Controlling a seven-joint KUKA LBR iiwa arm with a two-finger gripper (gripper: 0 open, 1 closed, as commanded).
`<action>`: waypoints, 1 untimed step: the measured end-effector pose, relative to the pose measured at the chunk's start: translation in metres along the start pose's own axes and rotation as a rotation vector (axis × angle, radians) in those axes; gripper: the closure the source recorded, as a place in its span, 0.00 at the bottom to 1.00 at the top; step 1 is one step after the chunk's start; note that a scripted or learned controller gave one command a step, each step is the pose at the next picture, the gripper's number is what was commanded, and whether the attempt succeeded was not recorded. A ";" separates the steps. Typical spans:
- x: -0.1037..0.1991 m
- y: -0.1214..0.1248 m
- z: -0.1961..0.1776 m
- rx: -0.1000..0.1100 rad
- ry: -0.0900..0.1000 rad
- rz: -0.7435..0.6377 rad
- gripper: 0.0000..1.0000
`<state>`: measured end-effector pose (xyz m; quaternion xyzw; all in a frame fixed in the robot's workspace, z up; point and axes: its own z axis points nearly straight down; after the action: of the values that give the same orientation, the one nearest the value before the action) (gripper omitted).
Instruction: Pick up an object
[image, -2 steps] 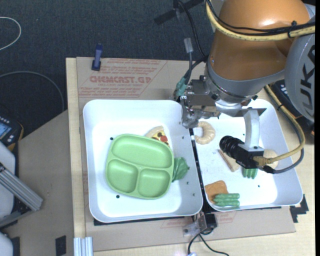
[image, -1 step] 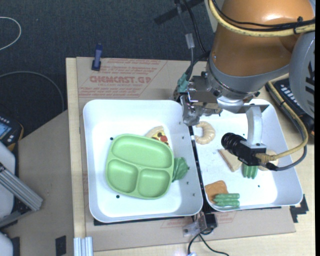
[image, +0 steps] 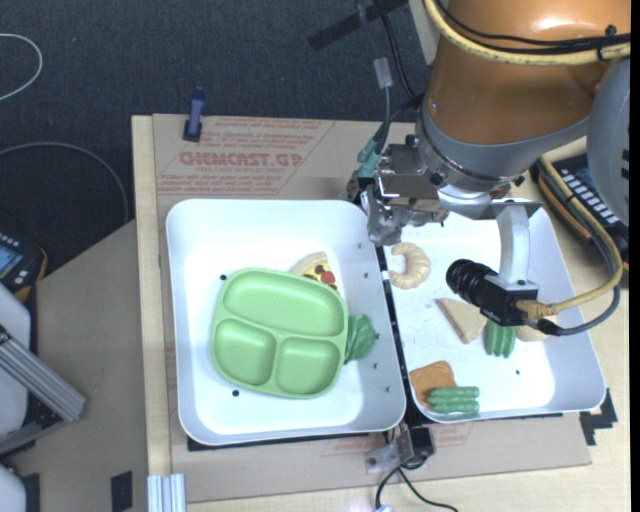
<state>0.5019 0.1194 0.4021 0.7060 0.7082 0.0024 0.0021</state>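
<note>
My gripper hangs low over the wall between the two bins, at the far left corner of the right bin. Just below it in the view lies a curled tan pastry, close to the gripper tip; I cannot tell whether they touch. Further toy food lies in the right bin: a tan wedge, a green pepper, a brown cookie and green bean pods. A black cylinder on the arm covers part of that bin.
The left bin holds a green divided plate, with a pizza slice at its far edge and a green leafy piece at its right. A blue clip lies on the cardboard behind the bins.
</note>
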 end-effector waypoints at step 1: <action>-0.076 0.010 0.082 0.016 -0.004 0.012 1.00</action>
<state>0.5129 0.0439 0.3198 0.7103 0.7039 -0.0048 -0.0021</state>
